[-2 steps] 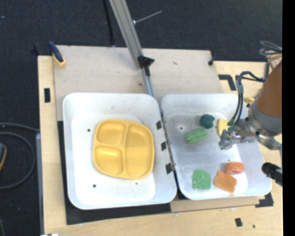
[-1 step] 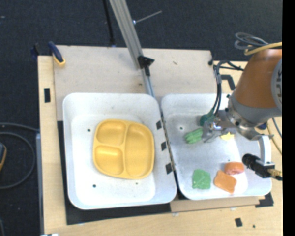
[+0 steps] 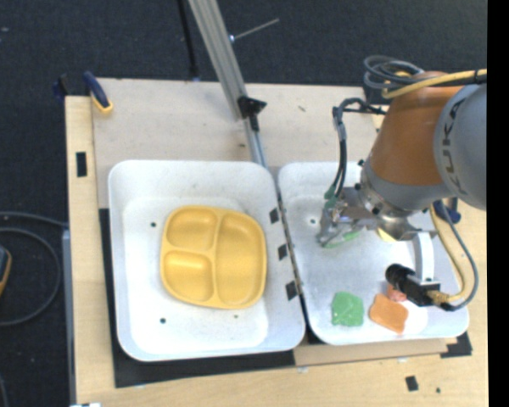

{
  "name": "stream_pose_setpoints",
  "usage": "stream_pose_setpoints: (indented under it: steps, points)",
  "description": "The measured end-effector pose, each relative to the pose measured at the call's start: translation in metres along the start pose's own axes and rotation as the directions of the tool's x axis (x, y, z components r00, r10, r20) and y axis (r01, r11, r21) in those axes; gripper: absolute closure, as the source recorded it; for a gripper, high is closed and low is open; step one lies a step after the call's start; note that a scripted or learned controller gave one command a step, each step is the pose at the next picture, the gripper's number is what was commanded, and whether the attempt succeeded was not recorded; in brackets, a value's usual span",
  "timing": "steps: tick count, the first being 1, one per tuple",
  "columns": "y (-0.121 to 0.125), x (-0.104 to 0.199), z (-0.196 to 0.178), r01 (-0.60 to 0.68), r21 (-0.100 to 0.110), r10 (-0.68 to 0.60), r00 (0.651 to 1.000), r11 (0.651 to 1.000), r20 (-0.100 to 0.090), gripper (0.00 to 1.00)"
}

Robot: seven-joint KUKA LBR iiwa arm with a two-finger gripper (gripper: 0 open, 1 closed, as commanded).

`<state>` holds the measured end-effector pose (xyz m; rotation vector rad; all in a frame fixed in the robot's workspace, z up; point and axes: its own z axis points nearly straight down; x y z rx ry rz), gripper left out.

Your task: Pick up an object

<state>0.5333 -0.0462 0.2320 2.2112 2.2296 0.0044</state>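
**Gripper low over the right bin, nothing in it that we can see**

Gripper (image 3: 335, 227) hangs near the middle of the right bin (image 3: 310, 181), under the orange-banded wrist of the arm (image 3: 424, 142). We see a fleck of green at its tip, but it is too small and blurred for us to name, and we cannot tell how the tool is set, so we claim no grasp.

We take the right bin as our landmark. In its near part lie the likely targets: a green block (image 3: 348, 309) toward its near-left corner and an orange block (image 3: 388, 313) just beside it, toward the near-right. A small reddish piece (image 3: 396, 294) sits just beyond the orange block, close to a black cable end. Left of the right bin stands the left bin (image 3: 119, 227), holding a yellow divided plate (image 3: 213, 256).

We judge that we are in the approach step, with the pick itself not yet made. The next move calls for settling on one block, centring over it, and descending straight.

The floor between the tool and the blocks looks bare, so we have open room there. The green block lies close to the bin's near wall and to the divider between the bins, which may crowd a descent. The orange block has its neighbour and the cable close at hand, so we would favour the green one.
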Motion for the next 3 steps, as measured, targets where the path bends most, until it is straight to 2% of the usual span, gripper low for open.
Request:
stream_pose_setpoints:
  steps: [1, 3]
  points:
    - [0.008, 0.052, -0.01, 0.0, 0.001, 0.0, 1.0, 1.0, 0.0, 1.0]
    - [0.034, 0.134, -0.012, -0.001, 0.001, 0.001, 1.0, 1.0, 0.0, 1.0]
